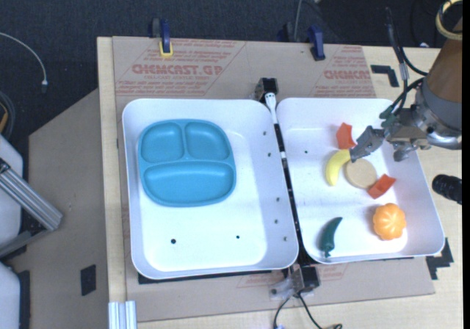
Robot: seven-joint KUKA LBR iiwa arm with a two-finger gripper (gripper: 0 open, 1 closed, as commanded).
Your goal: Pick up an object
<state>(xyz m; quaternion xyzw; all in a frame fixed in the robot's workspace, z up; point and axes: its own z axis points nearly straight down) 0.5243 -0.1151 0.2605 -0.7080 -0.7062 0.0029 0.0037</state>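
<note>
two shallow white bins sit side by side on the bench in the camera view. the gripper (382,142) hangs over the right bin (308,173), reaching in from the right, and its two dark fingers stand apart, with nothing seen between them. one finger (365,145) points down and to the left, and its tip is just beside the upper edge of a tan round disc (360,173); whether it touches the disc cannot be told. just left of that fingertip lies a yellow banana (335,167), touching the disc's left side. an orange-red wedge (345,135) lies just beyond the banana, up and left of the fingertip. a second red piece (381,186) lies below the gripper, against the disc's right side. further below the gripper, near the bin's front wall, rests an orange pumpkin-like fruit (388,220), and to its left a dark green pepper (330,235). well to the gripper's left, the left bin (220,247) holds a blue divided plate (187,162).
</note>
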